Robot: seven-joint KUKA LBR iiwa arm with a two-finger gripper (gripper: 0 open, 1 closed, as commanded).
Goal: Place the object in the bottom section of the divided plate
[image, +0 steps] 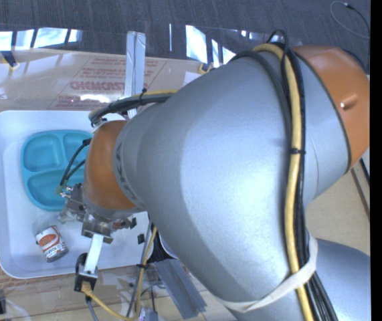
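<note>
A turquoise divided plate (43,169) lies in the back half of the left white bin (3,199); the arm covers the plate's right edge. A small can (50,243) with a red and white label lies on its side near the bin's front left corner, off the plate. My gripper (83,218) hangs below the orange wrist band, just right of the plate's near section and up and to the right of the can. It is apart from the can, and nothing shows held in it.
The arm's big grey body (244,179) covers the middle and right of the view, hiding the right bin. A cardboard sheet with red print (90,79) and a metal upright (136,59) stand behind the left bin. Yellow cable (110,305) trails near the front edge.
</note>
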